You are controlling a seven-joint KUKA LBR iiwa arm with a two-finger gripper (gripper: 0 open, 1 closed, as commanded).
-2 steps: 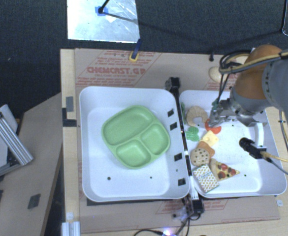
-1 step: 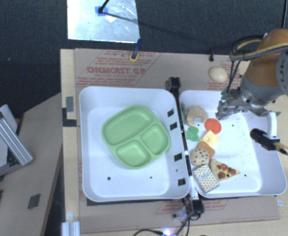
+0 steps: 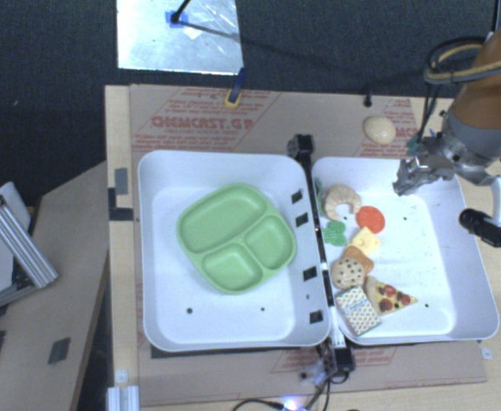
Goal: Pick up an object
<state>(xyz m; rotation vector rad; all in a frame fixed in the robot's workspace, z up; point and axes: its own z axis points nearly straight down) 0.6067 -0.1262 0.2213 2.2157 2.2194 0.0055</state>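
The grey arm (image 3: 490,101) is reaching in from the right, and its pincer (image 3: 410,181) is hanging over the far edge of the right bin (image 3: 456,289), toward that bin's far right corner. How far the pincer is standing open I cannot tell, and nothing is showing in its grip. The toy food is lying in a cluster along the right bin's left side, apart from the pincer and nearer the camera. Closest to the pincer, a pale croissant (image 3: 342,199) is sitting near the far left corner, with a red tomato slice (image 3: 370,218) just beside it. A green leafy piece (image 3: 334,230) is lying against the left wall, a yellow cheese wedge (image 3: 365,241) is resting below the tomato slice, and a cookie (image 3: 348,272) is sitting under that. At the near edge a pizza slice (image 3: 389,297) and a checkered cracker (image 3: 358,310) are lying side by side. A green divided plate (image 3: 235,237) is sitting in the middle of the left bin (image 3: 160,315). A beige egg (image 3: 379,128) is resting on the bench beyond the right bin's far edge.
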